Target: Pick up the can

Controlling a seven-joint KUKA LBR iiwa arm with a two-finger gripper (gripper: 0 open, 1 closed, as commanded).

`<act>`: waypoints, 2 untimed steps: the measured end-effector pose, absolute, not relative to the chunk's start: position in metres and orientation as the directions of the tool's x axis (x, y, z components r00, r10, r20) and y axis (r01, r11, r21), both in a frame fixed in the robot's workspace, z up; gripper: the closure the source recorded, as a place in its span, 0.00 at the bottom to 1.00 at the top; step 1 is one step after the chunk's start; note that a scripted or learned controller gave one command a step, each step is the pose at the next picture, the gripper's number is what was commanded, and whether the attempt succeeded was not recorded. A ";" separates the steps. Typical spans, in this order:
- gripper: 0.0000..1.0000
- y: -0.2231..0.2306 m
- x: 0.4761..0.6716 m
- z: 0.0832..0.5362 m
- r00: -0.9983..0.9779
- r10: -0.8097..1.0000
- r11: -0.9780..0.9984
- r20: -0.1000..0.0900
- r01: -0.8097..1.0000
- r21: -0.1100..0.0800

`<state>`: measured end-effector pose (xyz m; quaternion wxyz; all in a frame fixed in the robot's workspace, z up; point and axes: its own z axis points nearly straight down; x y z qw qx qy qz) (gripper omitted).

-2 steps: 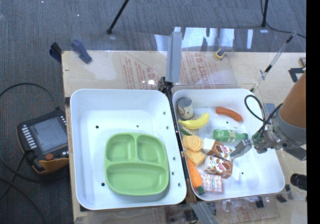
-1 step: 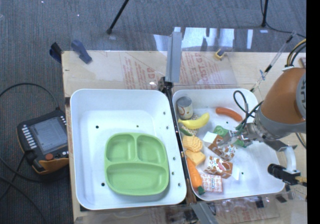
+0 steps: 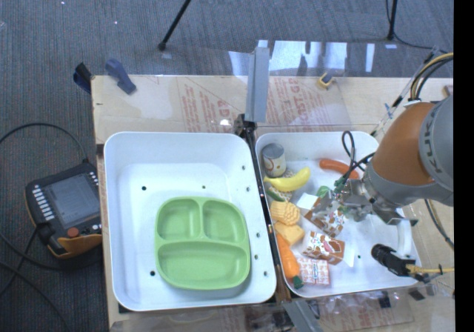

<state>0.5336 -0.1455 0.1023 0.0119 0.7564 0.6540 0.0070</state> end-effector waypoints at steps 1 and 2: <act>1.00 -0.145 0.539 0.117 0.143 0.990 -0.143 -0.003 0.989 0.040; 1.00 -0.097 0.521 0.238 0.368 0.930 -0.368 -0.001 0.930 -0.005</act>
